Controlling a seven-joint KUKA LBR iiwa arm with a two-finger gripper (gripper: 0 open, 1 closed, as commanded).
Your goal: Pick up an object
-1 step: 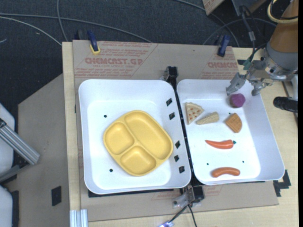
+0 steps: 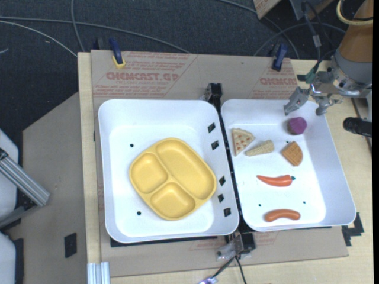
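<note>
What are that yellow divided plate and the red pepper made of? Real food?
The yellow plate looks like moulded plastic: one even colour, smooth rounded compartments, a soft sheen. The red pepper is probably a plastic or rubber toy, not real: its colour is uniform and its surface glossy, though it is too small to be sure.

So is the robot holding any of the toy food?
No. The gripper is open above the purple ball, with nothing between its fingers.

Purple ball [image 2: 296, 125] in right bin's far corner
</note>
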